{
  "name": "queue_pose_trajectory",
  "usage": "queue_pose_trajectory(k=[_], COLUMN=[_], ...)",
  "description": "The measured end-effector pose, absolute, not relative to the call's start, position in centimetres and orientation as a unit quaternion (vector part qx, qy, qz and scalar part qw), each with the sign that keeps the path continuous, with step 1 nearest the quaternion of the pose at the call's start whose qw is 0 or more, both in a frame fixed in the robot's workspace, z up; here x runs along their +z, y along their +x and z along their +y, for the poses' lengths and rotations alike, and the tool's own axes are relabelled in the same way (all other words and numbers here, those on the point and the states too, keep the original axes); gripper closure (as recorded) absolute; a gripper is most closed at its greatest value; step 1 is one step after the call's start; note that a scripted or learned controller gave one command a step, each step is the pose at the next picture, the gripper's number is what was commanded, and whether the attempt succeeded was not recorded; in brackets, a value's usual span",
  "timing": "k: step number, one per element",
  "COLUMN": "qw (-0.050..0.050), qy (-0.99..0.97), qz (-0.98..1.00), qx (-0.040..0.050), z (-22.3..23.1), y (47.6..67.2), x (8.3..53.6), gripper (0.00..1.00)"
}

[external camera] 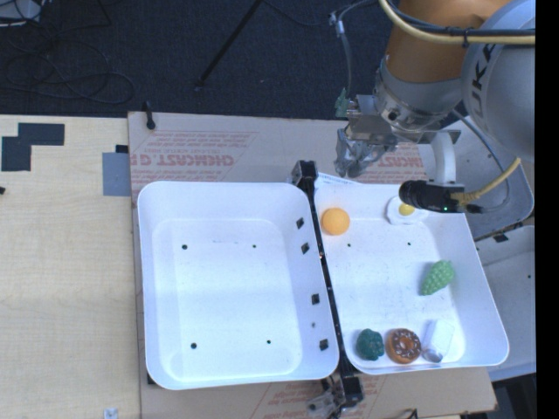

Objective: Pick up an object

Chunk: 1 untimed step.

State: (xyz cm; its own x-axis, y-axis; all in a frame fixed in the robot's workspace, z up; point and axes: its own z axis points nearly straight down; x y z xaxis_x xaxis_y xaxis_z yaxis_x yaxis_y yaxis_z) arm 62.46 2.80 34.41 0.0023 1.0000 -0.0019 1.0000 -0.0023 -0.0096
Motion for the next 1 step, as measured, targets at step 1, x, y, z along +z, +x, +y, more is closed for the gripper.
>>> queue_pose_trajectory(k=[1], qw=[0.004], qy=[-0.708], qz=[-0.706], qx=[0.0059], z=[-1.14], y=[64.16], x=[22.55], gripper=[1.0])
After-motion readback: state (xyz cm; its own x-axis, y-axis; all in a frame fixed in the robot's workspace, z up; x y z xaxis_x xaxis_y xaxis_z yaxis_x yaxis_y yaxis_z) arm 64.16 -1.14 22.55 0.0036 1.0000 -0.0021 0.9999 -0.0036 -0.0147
